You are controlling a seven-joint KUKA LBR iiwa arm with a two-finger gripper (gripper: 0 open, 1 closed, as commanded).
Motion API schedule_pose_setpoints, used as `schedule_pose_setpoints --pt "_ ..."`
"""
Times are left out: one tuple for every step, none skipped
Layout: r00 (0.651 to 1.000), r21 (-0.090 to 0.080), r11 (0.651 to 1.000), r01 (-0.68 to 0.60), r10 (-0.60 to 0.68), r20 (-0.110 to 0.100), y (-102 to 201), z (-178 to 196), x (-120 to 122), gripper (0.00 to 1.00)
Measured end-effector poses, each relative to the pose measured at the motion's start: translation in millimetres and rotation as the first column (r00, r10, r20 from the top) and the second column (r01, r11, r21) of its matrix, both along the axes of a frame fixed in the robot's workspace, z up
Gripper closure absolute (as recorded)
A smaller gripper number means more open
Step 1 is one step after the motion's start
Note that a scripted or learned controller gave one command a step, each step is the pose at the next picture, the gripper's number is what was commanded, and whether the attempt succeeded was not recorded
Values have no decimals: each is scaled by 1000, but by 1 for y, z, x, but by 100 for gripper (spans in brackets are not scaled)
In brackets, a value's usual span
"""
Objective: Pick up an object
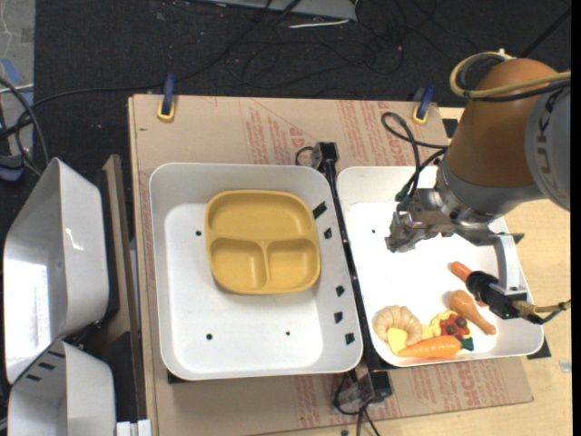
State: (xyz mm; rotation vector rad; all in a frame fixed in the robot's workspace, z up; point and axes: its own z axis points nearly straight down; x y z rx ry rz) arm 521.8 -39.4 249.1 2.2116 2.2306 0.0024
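Reaching in from the right, the grey and orange arm (508, 134) hangs its end effector (404, 234) over the bare upper part of the right bin (363, 189); whether it is spread or pressed together I cannot tell. The toy food lies well apart from it, bunched in that bin's near corner: carrots (434, 347), a pale shrimp-like piece (398, 320), a small mixed bit (454, 325). The brown worktop (254, 125) sits above a dark, cable-strewn floor (91, 34). The left bin (182, 334) holds a yellow divided plate (263, 241).
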Motion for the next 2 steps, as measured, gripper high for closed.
schedule_pose_setpoints --pt "1000 0 1000 0 0 -1 57 -6 7 100" --pt "1000 0 1000 0 0 1 103 0 25 100"
